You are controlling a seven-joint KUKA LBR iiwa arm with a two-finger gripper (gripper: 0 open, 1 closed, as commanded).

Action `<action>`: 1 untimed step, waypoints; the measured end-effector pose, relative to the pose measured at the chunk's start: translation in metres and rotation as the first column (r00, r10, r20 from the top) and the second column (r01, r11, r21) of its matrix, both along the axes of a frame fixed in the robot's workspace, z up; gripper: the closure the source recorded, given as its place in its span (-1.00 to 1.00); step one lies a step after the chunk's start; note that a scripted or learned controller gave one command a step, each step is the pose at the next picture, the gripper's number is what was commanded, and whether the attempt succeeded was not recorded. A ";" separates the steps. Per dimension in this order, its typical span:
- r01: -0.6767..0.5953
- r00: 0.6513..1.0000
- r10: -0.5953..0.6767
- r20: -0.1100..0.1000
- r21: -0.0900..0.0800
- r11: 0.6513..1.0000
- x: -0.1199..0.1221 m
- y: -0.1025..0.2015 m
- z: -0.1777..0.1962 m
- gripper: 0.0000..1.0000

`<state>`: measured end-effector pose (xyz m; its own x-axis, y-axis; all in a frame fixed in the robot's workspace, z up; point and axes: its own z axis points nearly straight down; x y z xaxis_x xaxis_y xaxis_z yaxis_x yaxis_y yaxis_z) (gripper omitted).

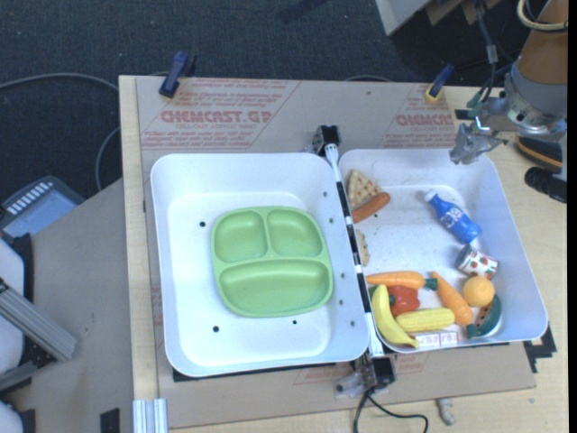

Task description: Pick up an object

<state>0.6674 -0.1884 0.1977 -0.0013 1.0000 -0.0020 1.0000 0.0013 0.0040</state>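
The right bin point(514, 233) holds a pile of toy food. At its back left lie a waffle point(362, 188) and a sausage point(370, 206). A blue bottle point(453, 217) lies alone at mid right, with a small can point(477, 262) just in front of it. Along the front sit an orange point(478, 291), a carrot point(450, 298), a corn cob point(425, 318) and a banana point(386, 317). My gripper point(469, 147) hangs above the bin's back right rim, up and to the right of the blue bottle, with nothing seen in it.
The left bin point(180, 242) carries a green divided plate point(270, 261). A black clamp point(327, 139) sits where the two bins meet at the back. Blue clips point(176, 72) pin the cardboard sheet under both bins.
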 end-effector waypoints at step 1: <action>0.000 1.000 0.000 -0.002 0.000 1.000 0.000 0.000 -0.001 -1.00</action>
